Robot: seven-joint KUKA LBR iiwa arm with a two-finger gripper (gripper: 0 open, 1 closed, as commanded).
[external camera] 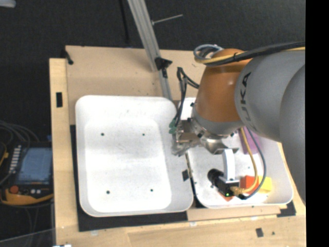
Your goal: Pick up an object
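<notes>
White plastic, twice over: lying side by side on a pale plywood bench [118,71] as a shallow white left-hand bin [128,153] and a shallow white right-hand bin [205,194], with rims close together down the middle.

Reaching in from three o'clock as a grey KUKA arm with an orange band [275,102], covering most of the right-hand bin.

Hanging below that band as a metallic two-finger gripper [186,140], over the seam between the bins, at the right-hand bin's nine o'clock edge. Not allowing any reading of how wide it is standing or whether it is clasping anything, owing to the wrist in front.

Lying in the right-hand bin, toward five o'clock from the gripper and apart from it, as a small orange block [250,181].

Lying just beside that block, at its three o'clock, as a small yellow lump [267,185], near the bin's wall.

Showing along the arm's lower edge, at twelve o'clock from the orange block, as a lilac strip [252,138], partly hidden.

Slanting down from the frame's twelve o'clock toward the bench, ending near the bins' far rims, as a slanted aluminium rail [146,30].

Sitting off the bench at nine o'clock as a blue-screened handheld pendant with an orange-yellow casing [31,171].
</notes>
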